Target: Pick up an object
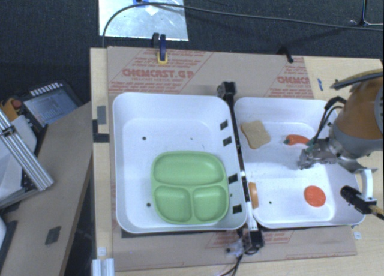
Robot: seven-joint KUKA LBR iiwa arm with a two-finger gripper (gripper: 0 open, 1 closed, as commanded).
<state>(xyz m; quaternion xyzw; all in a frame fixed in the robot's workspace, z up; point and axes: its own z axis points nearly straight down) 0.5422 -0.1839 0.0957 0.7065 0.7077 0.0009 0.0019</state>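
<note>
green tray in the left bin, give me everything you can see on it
The green tray looks like matte plastic, a rounded square with three compartments: one wide at the far side, two smaller at the near side. It lies flat and upright in the left bin, toward its near right corner. Nothing is visible in its compartments, and nothing but the bin touches it.

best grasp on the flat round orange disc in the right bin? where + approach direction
Probably top-down on the flat round orange disc, fingers closing across its middle. It lies flat on the floor of the right white bin, apart from the other items, so opposite edges look reachable. The bin's near wall is close, so a side approach looks blocked.
</note>
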